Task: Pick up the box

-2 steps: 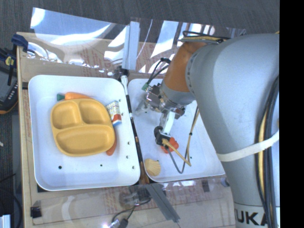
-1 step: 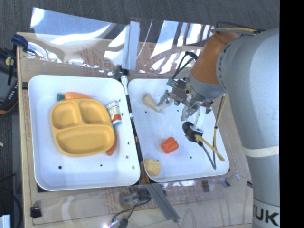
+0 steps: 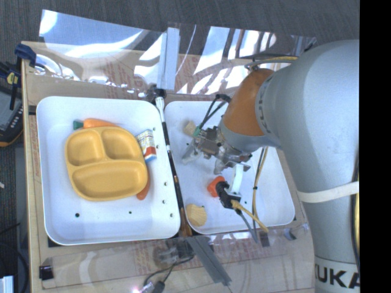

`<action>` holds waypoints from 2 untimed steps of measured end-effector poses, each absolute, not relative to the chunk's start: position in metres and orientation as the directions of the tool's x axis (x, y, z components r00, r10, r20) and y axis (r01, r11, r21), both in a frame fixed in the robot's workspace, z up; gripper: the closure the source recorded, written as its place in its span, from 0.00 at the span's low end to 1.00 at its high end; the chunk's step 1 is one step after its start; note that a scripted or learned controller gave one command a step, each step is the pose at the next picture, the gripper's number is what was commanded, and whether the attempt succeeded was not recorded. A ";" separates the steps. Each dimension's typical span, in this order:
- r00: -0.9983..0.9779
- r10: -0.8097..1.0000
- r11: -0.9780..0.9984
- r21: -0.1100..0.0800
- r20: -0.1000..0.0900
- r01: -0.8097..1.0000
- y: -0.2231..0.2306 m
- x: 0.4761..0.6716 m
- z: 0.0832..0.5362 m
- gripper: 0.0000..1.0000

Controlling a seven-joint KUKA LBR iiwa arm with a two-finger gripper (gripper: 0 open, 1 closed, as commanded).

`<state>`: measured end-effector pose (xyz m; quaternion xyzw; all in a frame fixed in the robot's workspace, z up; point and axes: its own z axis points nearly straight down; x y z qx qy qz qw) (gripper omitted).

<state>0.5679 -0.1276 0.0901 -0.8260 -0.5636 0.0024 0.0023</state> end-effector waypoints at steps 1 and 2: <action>0.058 0.998 -0.058 -0.004 0.003 0.998 -0.153 0.482 0.091 0.00; 0.161 0.987 -0.161 -0.004 0.000 0.987 -0.162 0.529 0.128 0.00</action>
